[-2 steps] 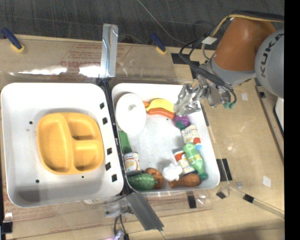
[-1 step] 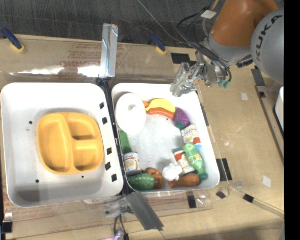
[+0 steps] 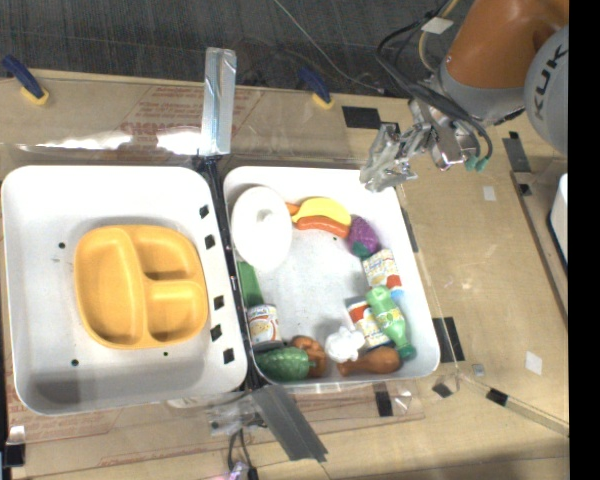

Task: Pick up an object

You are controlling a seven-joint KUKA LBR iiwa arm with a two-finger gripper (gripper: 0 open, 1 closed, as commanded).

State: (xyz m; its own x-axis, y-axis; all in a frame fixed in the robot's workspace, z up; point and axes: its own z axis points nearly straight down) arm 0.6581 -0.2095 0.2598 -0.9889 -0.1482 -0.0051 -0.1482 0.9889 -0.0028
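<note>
Above right bin point(image 3: 417, 258), fingers point(image 3: 378, 173) too blurred.

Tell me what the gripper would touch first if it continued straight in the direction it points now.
Probably the far right corner rim of the right bin, directly below the gripper. Depth is unclear; it may pass inside towards the purple grapes.

I log: yellow divided tray point(image 3: 140, 285), smooth matt plastic; both white bins point(image 3: 40, 198), matt plastic; green bottle point(image 3: 390, 315), glossy plastic; gripper point(image 3: 385, 168), bare shiny metal.
</note>
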